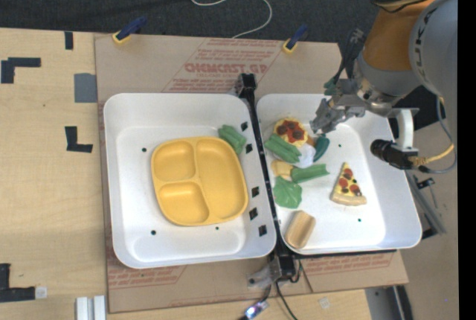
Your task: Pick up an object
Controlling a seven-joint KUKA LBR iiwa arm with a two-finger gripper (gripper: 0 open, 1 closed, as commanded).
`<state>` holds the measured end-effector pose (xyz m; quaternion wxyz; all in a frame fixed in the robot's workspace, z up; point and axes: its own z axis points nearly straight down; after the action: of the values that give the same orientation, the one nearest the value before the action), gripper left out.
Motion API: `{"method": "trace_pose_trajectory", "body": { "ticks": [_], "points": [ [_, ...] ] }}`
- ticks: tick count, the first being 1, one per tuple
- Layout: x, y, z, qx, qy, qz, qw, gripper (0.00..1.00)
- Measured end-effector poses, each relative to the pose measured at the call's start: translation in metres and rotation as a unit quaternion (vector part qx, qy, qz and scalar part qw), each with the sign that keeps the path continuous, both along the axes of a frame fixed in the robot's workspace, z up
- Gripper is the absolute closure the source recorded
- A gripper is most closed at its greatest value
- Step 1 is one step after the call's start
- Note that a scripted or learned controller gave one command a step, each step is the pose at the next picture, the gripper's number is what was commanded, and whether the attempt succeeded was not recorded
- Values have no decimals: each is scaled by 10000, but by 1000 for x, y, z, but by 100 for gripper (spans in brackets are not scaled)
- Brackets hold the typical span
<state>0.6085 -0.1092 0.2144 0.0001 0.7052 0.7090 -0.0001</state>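
In the camera view, the gripper (325,120) hangs over the upper part of the right bin (387,233), right of center frame; how its tool stands cannot be told. Just below it lies a dark green pepper (320,148), beside a round pizza (291,131) and green leafy pieces (282,148). A pizza slice (347,185) lies further right. The left bin (123,162) holds a yellow divided plate (199,181).
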Motion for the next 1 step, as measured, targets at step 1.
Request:
{"method": "trace_pose_trajectory", "body": {
  "ticks": [1],
  "points": [
    [25, 39, 6, 8, 0, 3, 10000, 100]
  ]
}}
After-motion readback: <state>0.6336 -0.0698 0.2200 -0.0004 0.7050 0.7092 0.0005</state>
